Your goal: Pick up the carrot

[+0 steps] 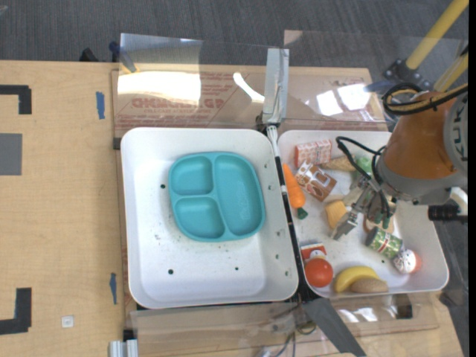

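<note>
Carrot: the small orange plastic carrot [294,189] is seen lying along the left wall of the right white bin [435,270].
Gripper: the grey two-finger gripper [348,224] is held over the bin's middle, fingers apart, nothing clamped, beside a yellow wedge [336,213].
Left white bin [141,199]: a teal three-compartment plate [217,196] is carried.
Writing: red print on the cardboard is not readable.

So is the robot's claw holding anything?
Nothing is held. The gripper hangs open over the right bin, apart from the carrot by the bin's left wall.

Glossy white plastic bins [141,155]
</note>
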You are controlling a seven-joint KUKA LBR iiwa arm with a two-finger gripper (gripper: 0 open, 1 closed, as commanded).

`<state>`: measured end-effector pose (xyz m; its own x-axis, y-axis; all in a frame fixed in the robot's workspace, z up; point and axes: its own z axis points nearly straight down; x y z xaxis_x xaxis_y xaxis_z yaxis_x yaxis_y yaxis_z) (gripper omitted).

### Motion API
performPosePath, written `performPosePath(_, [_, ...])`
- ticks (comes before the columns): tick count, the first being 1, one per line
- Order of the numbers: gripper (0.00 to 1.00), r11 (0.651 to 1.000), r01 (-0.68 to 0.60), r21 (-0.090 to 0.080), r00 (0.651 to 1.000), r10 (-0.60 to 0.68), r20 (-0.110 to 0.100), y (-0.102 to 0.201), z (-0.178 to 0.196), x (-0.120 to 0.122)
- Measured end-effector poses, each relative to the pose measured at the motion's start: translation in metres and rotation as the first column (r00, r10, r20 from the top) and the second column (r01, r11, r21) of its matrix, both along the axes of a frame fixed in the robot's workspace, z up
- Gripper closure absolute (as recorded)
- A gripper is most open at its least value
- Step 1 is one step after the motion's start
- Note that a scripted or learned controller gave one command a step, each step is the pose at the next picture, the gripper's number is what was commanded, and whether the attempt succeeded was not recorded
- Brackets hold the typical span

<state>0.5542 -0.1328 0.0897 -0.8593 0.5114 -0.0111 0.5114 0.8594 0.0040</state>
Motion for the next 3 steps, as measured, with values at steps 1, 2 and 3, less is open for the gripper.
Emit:
performPosePath(1, [0.0,1.0,0.031,-0.001,1.0,-0.031,0.001,0.03,0.0,0.003])
performPosePath(2, [0.0,0.993,0.115,-0.001,0.993,-0.115,-0.001,0.036,0.0,0.008])
performPosePath(3, [0.0,0.975,0.22,0.003,0.975,-0.22,-0.002,0.034,0.0,0.024])
